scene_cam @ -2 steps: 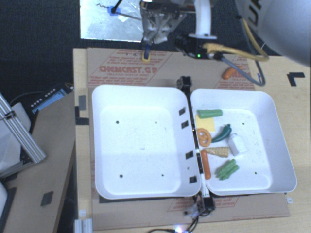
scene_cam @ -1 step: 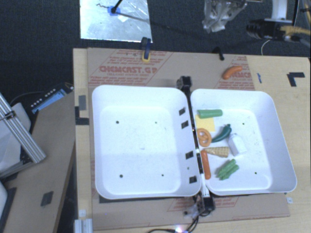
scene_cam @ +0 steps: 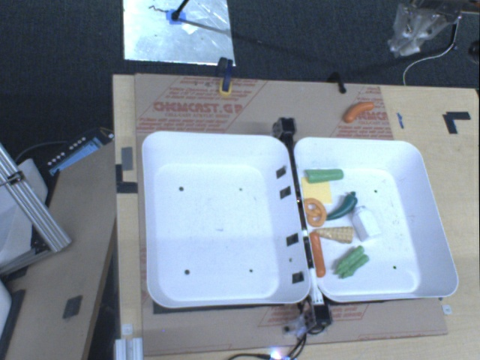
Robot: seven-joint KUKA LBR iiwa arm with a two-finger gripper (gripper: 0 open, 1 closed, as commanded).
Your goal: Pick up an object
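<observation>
I see the gripper [scene_cam: 415, 32] far right, well off the bench; whether it's released or clenched I cannot tell (too blurred). The right bin [scene_cam: 427, 193] holds a green pickle [scene_cam: 324, 175], pretzel [scene_cam: 314, 213] and carrot [scene_cam: 319, 255].

A single fixed camera looks down from above at a slant, far enough back to take in both white bins: the left bin [scene_cam: 217, 223] and the right bin [scene_cam: 420, 223], side by side across the middle. The surface [scene_cam: 300, 100] fills most of the frame, with dark floor [scene_cam: 60, 51] beyond its far edge at the top.
</observation>
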